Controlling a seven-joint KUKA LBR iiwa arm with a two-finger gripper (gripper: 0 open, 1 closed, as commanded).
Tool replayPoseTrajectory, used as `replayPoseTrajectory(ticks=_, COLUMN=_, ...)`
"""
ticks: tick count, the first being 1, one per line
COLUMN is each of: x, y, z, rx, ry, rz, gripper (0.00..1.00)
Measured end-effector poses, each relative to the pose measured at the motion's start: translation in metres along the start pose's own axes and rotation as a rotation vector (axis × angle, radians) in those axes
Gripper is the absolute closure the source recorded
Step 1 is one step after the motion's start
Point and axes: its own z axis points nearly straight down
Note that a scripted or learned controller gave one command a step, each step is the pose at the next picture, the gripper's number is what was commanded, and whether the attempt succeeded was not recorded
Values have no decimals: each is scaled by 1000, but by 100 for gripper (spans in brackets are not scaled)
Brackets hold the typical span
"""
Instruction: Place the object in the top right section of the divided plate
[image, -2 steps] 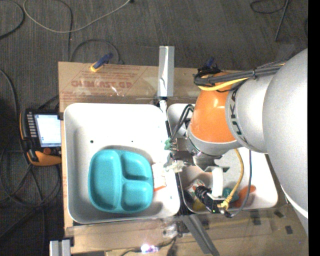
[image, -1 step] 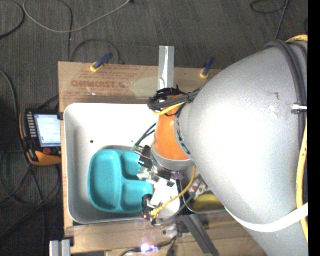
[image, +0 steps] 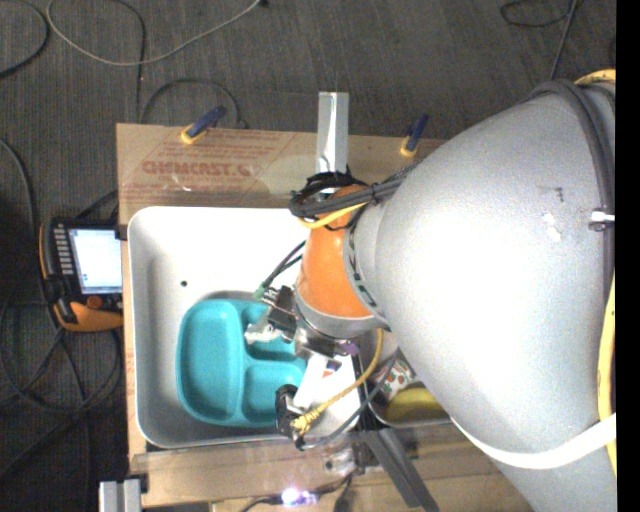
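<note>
Teal plastic marks the divided plate (image: 212, 365), which lies in the lower part of the left white bin (image: 160, 250) on the counter (image: 200, 165). Its big left section and what shows of the two smaller right sections are plain teal, with nothing lying in them that I can see.

The grey arm (image: 480, 280) reaches in from the right. Its wrist, below the orange band (image: 325, 275), hangs over the plate's right edge and covers part of the top right section. The wrist hides the jaws, so I cannot tell whether they are spread, pressed together or pinching anything.

No object shows on the uncovered part of the plate. If one is being carried or has been dropped, it sits under the wrist, out of sight. A yellow thing (image: 412, 405) lies to the right of that bin, half under the arm, well apart from the plate; whether it is the object meant I cannot say.

My judgement is that the arm is over the right place, but the placing is not shown as done. What is left is to set the object in the top right section and lift away.
</note>
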Motion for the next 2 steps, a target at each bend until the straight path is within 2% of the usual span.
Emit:
replayPoseTrajectory(ticks=1, x=31, y=-5, z=23, rx=-30, ry=-7, rz=-308, gripper=0)
replayPoseTrajectory(ticks=2, x=57, y=-16, z=24, rx=-35, ry=-17, rz=-327, gripper=0)
